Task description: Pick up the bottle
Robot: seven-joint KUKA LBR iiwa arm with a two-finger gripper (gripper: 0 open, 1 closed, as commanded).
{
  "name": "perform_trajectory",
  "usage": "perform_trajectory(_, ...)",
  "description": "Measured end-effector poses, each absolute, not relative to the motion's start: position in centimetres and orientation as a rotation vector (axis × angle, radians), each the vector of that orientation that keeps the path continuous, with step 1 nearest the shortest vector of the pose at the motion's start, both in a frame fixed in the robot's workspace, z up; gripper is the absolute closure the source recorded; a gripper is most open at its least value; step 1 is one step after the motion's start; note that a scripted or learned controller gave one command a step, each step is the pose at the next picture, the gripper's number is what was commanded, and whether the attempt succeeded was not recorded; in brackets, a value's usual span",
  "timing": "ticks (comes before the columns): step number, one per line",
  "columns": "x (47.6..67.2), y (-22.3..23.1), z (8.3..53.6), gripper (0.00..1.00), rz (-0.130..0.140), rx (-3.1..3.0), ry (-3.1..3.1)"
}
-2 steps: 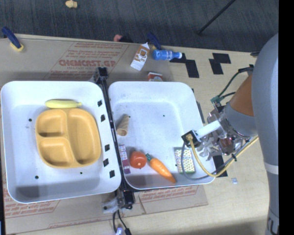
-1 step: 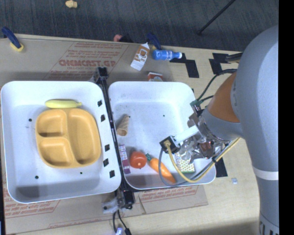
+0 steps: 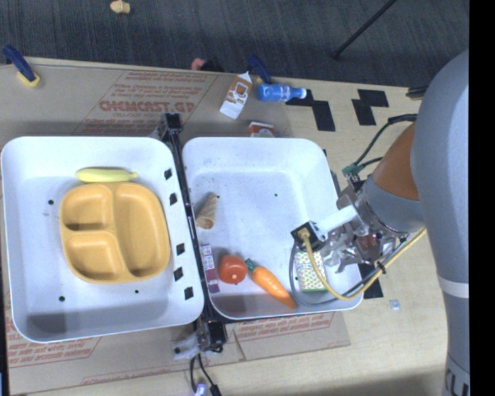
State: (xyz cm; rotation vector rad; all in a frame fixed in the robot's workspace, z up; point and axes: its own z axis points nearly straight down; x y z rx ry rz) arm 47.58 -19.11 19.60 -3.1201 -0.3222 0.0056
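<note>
Down in the near right corner of the right bin (image 3: 256, 151), the tool (image 3: 334, 258) is hovering over a clear bottle with a green label (image 3: 308, 275), which is lying against the bin's right wall; whether the tool is apart or together I cannot tell, as the wrist and a looping yellow cable (image 3: 334, 291) are covering it. Just left of the bottle, a carrot (image 3: 271, 281) is lying at a slant, with a tomato (image 3: 232, 269) touching its green end. Farther back in the same bin, a tan cone (image 3: 207, 210) is resting near the left wall. The left bin (image 3: 33, 304) is holding a yellow divided plate (image 3: 115, 231), with a banana (image 3: 107, 175) lying just beyond its far edge. On the table (image 3: 82, 89) behind the bins, a small blue bottle (image 3: 276, 93) and a small carton (image 3: 236, 96) are lying side by side.
</note>
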Motion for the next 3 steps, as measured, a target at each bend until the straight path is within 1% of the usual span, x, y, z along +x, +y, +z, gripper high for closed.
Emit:
perform_trajectory(1,47.6,-18.1,18.7,1.00,0.007,-3.118,-0.327)
perform_trajectory(2,47.6,-21.1,20.5,1.00,0.005,-3.120,-0.322)
perform_trajectory(3,47.6,-17.1,18.5,1.00,0.007,-3.114,-0.369)
